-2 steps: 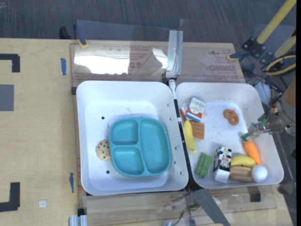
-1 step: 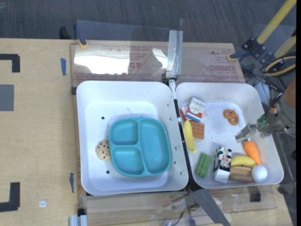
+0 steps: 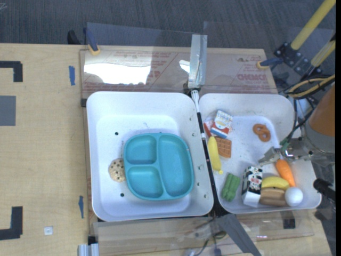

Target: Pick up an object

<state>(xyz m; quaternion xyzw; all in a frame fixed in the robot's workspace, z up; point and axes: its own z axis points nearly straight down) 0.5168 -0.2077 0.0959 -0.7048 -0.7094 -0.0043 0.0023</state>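
Observation:
My gripper (image 3: pixel 277 154) hangs low over the right side of the right bin (image 3: pixel 242 156), just above the top end of an orange carrot (image 3: pixel 285 172). Nothing is visibly held. Below the carrot lie a yellow banana (image 3: pixel 274 182), a brown bread piece (image 3: pixel 272 197) and a white egg (image 3: pixel 293 196). A black-and-white milk carton (image 3: pixel 253 179) stands to their left. A brown pretzel (image 3: pixel 261 132) lies up and to the left of the gripper.
Along the right bin's left side lie a red-and-white carton (image 3: pixel 220 124), a waffle (image 3: pixel 224 148), a yellow corn cob (image 3: pixel 214 153) and a green vegetable (image 3: pixel 230 186). The left bin (image 3: pixel 106 111) holds a teal divided plate (image 3: pixel 158 165) and a cookie (image 3: pixel 116 169).

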